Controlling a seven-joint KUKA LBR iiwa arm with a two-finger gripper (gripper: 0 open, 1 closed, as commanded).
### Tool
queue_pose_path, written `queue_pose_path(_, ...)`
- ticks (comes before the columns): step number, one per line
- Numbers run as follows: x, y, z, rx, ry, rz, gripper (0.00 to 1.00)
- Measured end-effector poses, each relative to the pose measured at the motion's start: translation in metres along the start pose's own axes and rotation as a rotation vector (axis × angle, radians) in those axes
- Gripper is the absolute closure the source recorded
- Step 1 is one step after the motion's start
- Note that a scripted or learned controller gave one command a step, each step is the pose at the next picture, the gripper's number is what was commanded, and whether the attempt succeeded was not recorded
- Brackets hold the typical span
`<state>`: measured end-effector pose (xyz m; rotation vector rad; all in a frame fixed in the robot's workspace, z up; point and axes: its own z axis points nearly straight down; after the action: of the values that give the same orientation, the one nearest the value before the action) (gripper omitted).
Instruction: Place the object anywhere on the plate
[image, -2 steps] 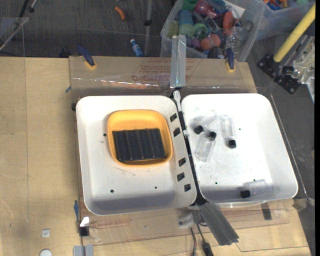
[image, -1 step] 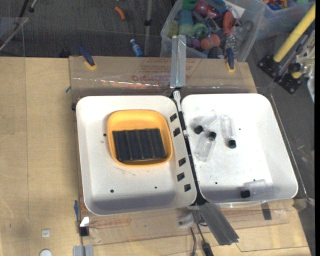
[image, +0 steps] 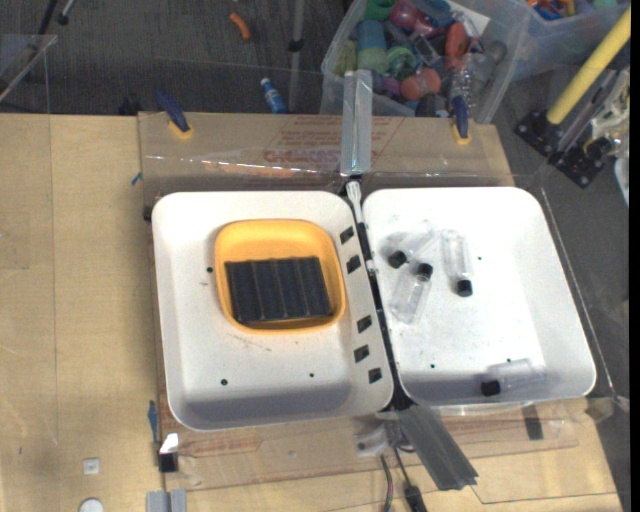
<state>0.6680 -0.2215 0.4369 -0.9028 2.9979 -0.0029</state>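
Black object (ridged) on orange plate

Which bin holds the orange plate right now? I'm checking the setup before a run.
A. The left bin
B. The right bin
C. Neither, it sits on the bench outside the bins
A: the orange plate, with a dark ridged block on it, lies inside the left bin, while the right bin holds several clear vials with black caps.
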Motion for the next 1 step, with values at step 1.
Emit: queue_pose_path(1,0.0001,0.0,0.0002,-0.001,0.0,-0.37,1.0)
